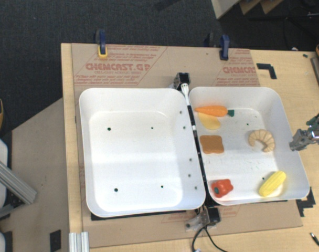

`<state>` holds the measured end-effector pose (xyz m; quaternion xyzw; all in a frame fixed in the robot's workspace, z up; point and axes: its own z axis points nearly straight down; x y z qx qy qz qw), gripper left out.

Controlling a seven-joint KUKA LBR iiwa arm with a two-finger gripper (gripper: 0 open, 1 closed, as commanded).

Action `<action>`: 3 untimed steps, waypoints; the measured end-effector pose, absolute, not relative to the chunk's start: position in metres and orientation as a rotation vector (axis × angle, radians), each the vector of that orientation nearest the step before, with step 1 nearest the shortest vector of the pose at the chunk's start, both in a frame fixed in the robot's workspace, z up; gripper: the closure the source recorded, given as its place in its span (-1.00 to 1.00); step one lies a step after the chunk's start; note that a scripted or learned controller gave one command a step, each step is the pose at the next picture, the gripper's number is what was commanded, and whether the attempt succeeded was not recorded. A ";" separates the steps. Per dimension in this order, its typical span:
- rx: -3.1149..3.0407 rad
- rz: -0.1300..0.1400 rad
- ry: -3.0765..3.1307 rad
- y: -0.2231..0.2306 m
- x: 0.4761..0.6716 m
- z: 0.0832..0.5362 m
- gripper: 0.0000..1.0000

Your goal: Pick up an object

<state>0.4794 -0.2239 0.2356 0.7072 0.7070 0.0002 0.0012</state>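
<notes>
Metal glints where the pincer [305, 137] pokes in over the right bin's [285, 106] outer rim; I can't tell whether it's wide or narrow. Closest to it lies the croissant [262, 140], with the corn [272, 184] a little farther off. Carrot [212, 111], toast [211, 144] and pepper [221, 187] sit beyond. Descending here, I'd guess it strikes the rim.

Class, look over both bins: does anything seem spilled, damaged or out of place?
Nothing stands out. The carrot, bread slice, croissant, corn cob and red pepper lie apart inside the right bin.
</notes>
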 end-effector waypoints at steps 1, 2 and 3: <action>2.220 0.001 2.220 -0.224 0.479 0.235 1.00; 2.220 0.001 2.219 -0.224 0.479 0.237 1.00; 2.218 0.002 2.219 -0.224 0.480 0.249 1.00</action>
